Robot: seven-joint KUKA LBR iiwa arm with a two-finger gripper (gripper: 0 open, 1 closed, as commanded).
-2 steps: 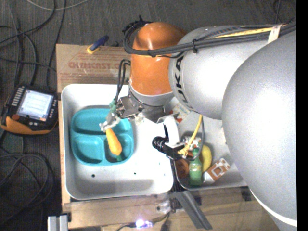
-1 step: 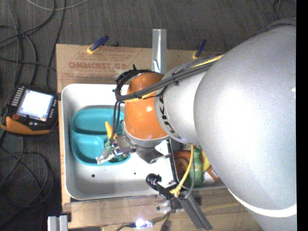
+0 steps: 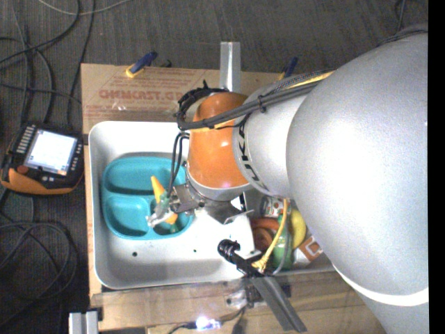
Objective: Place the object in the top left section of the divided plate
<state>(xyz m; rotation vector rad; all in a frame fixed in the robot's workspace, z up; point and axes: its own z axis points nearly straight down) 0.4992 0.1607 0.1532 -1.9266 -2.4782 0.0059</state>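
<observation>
A teal divided plate (image 3: pixel 122 186) lies in the left white bin (image 3: pixel 97 256). My gripper (image 3: pixel 161 213) hangs over the plate's right side, near the ridge between its sections. A thin yellow-orange object (image 3: pixel 158 186) sticks up and to the left from between the silver fingers (image 3: pixel 154 218), so the gripper looks shut on it. The orange band and grey arm hide the plate's right rim and most of the right bin.
In the right bin (image 3: pixel 306 259), beneath the arm, lie a yellow banana-like piece (image 3: pixel 297 227), a green piece (image 3: pixel 282 255), a brown piece (image 3: pixel 263 232) and an orange-and-white box (image 3: pixel 313 246). A teach pendant (image 3: pixel 45 157) sits on the floor to the left.
</observation>
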